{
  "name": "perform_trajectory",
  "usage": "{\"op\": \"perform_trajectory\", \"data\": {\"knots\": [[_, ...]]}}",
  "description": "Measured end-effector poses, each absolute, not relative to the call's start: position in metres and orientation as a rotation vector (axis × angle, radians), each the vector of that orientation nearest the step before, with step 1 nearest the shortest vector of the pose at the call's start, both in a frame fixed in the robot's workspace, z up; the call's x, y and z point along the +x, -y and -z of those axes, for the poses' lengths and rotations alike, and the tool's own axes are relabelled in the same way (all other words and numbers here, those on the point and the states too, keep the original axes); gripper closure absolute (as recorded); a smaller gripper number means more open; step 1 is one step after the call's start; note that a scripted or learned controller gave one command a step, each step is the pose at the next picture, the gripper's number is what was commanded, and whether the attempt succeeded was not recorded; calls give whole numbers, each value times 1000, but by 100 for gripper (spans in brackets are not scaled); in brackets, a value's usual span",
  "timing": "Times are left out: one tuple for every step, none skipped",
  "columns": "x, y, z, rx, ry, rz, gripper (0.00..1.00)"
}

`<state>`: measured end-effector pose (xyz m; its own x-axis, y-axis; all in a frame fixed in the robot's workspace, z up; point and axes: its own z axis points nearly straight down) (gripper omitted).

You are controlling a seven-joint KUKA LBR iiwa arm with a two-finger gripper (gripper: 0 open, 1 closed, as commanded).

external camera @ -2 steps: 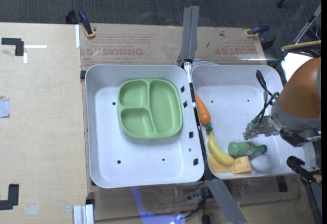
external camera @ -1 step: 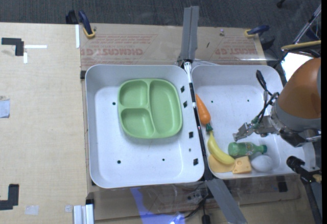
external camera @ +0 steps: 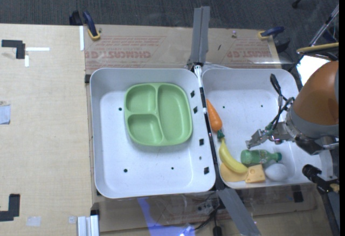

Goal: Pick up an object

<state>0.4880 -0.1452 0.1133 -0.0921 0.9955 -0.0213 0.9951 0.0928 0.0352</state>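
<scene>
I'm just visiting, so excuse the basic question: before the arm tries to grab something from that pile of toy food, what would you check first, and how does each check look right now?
1. Gripper over the right bin: ok.
2. A target right below it: ok, the green bottle lies just under it.
3. Nothing between the fingers yet: ok.
4. Room around the bottle: not ok; banana, cheese wedge and white egg crowd it.
5. Carrot out of the way: ok.
6. Finger opening wide enough: cannot tell.

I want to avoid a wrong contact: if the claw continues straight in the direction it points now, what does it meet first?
Probably the green bottle: the claw hangs just above it, pointing down and left. Depth is unclear from this slanted view, so it might pass beside it toward the banana.
</scene>
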Motion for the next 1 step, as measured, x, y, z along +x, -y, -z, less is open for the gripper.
{"op": "perform_trajectory", "data": {"knots": [[482,102,-96,1623,-2674,-4,0]]}}
